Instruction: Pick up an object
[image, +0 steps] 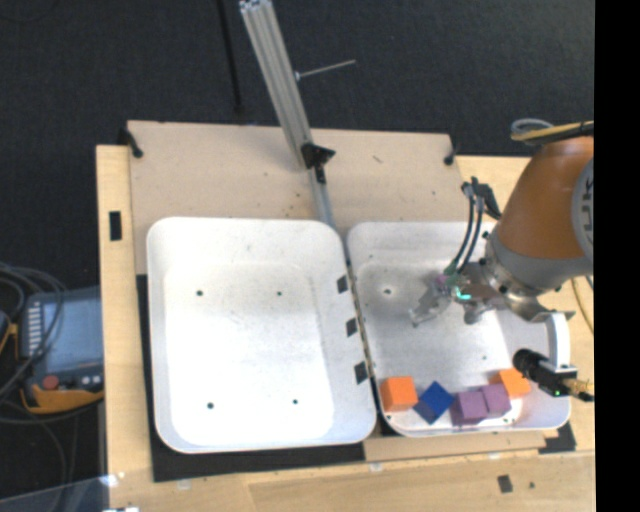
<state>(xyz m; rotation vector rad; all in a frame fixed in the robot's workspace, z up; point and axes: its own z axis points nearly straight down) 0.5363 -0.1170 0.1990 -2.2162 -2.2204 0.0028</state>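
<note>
The arm reaches in from the right over the right bin (400, 255). Its gripper (432, 303) hangs above the bin's middle, fingers pointing left and down, with nothing visible between them. Along the bin's near edge lie an orange block (399, 393), a blue block (434, 401), a purple block (479, 405) and a second orange block (515, 382). The gripper stands well apart from all of them, further back in the bin.
The left bin (250, 330) lies beside the right one, with a divider edge between them. A slanted metal rail (285, 95) rises from the bench's back. A control pendant (55, 350) with cables sits off the bench at the left.
</note>
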